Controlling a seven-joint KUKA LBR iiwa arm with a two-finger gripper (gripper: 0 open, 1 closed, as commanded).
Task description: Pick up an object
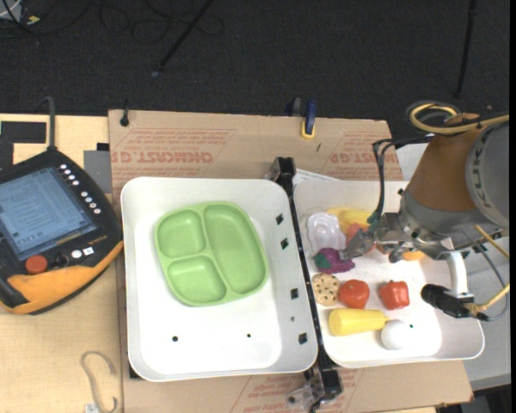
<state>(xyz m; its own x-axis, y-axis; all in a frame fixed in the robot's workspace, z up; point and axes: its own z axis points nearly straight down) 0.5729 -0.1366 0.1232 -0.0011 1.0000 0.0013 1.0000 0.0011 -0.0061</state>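
Along the lower edge of the frame, toward the right, the right bin carries its nearest toys: a yellow corn-shaped piece lying on its side, a white ball just beside its right end, and behind them a spotted cookie, a red tomato and a red pepper. All of these rest on the bin floor, so nothing has been lifted yet. Further up, near the middle right of the frame, the gripper hangs low over the back of that bin, close above a purple toy, with a translucent white piece and a yellow object just beyond; whether its fingers are spread or closed I cannot tell, and no object is visibly between them. By my judgement the pick is at the reaching stage, with grasp and lift left to do. To the left, the left bin holds a green divided plate, and a teach pendant sits at the far left.
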